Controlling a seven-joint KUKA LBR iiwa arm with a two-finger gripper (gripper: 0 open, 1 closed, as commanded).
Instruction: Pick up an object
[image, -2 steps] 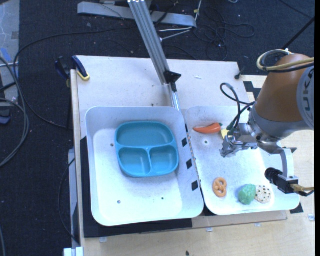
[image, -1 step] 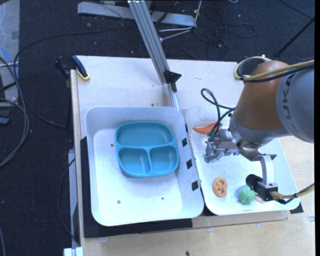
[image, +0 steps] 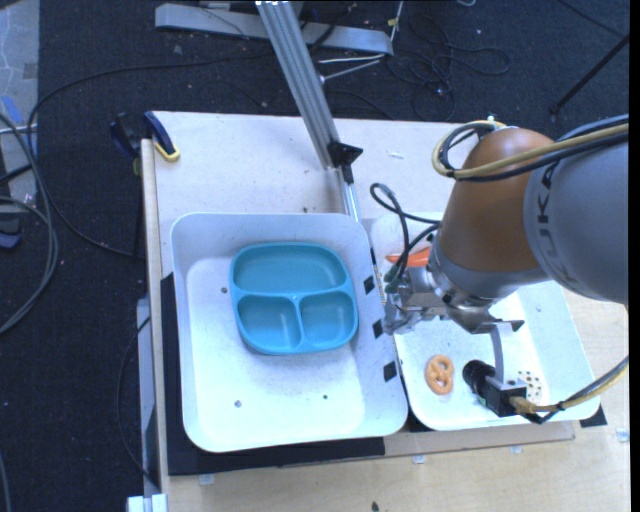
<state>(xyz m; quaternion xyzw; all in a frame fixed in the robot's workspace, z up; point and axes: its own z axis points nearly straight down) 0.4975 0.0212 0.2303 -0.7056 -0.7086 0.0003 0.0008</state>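
A blue divided plate (image: 295, 297) lies in the left bin (image: 210, 400), near its middle. In the right bin (image: 565, 330) an orange pretzel-shaped object (image: 439, 374) rests near the front left corner. A white piece with dark dots (image: 527, 383) lies further right by the front rim. The arm's orange and grey wrist hangs over the right bin and covers much of it. My gripper (image: 405, 300) points down at that bin's left edge, above and left of the pretzel.
A metal pole (image: 310, 90) slants from the top of the view down to the bench between the bins. Black cables (image: 395, 210) loop beside the wrist. A black fitting with a yellow cable (image: 495, 392) sits just right of the pretzel.
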